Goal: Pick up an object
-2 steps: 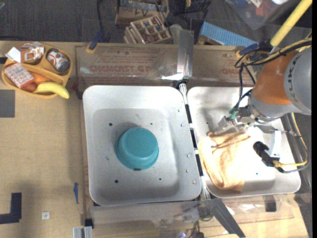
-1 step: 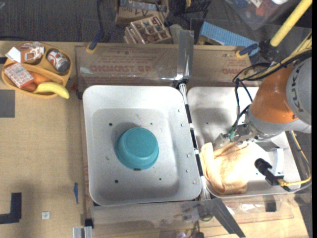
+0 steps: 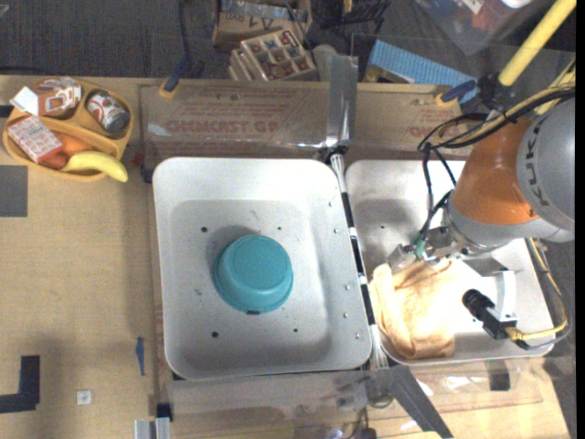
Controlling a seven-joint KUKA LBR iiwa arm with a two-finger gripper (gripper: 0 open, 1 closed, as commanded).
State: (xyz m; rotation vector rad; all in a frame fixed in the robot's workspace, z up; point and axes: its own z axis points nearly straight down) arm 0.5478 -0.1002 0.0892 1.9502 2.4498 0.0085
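A teal bowl (image 3: 254,273) lies upside down in the middle of the left bin (image 3: 183,190). A tan, toast-like floppy object (image 3: 416,314) lies in the near left corner of the right bin (image 3: 384,190), leaning against the wall between the bins. My gripper (image 3: 419,251) hangs low over the far edge of that tan object, right at it. The orange-banded wrist (image 3: 489,186) rises behind it to the right.
A yellow tray (image 3: 27,144) with a banana (image 3: 96,164), cans and small boxes stands on the bench at the far left. A cardboard wall (image 3: 238,122) runs behind both bins. Cables hang over the right bin's far side.
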